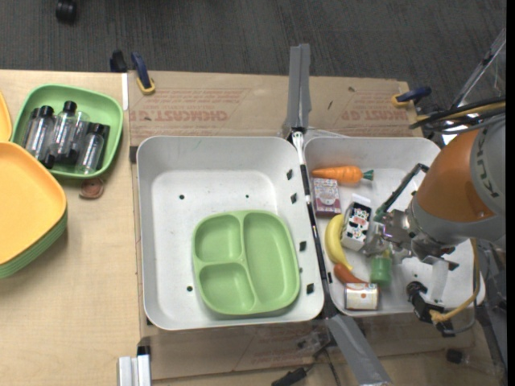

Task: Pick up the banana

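Reaching for the banana, grasp not yet made.
The banana (pixel 335 240) lies along the right bin's (pixel 386 146) left wall, beside a small box (pixel 356 223). The gripper (pixel 385 244) hangs low just right of it among the clutter; whether it is apart or together I cannot tell. Next it must shift left and centre over the banana.

Green divided plate (pixel 245 261) in left bin (pixel 161 215); carrot (pixel 338 174) in right.

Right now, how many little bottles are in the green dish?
4 bottles, standing side by side in the green dish on the bench's left, beside the yellow plates. More may hide behind.
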You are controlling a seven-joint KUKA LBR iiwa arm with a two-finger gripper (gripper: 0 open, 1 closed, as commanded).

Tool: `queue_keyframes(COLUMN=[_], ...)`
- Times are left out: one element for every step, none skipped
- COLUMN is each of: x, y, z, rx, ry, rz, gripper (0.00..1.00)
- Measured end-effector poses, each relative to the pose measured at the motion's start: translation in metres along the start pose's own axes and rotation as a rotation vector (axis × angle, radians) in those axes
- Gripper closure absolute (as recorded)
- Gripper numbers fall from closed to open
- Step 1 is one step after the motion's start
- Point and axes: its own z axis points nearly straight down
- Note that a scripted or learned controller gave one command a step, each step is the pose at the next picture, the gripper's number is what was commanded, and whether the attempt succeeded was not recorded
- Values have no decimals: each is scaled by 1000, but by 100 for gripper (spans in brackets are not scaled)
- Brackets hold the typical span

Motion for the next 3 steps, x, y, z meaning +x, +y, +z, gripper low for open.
queue_keyframes(x=[8,12,16], y=[-5,-20,3], z=[0,0,-2], rx=[-1,0,0], ry=[0,0,-1], rz=[2,-5,215], gripper=[100,100,100])
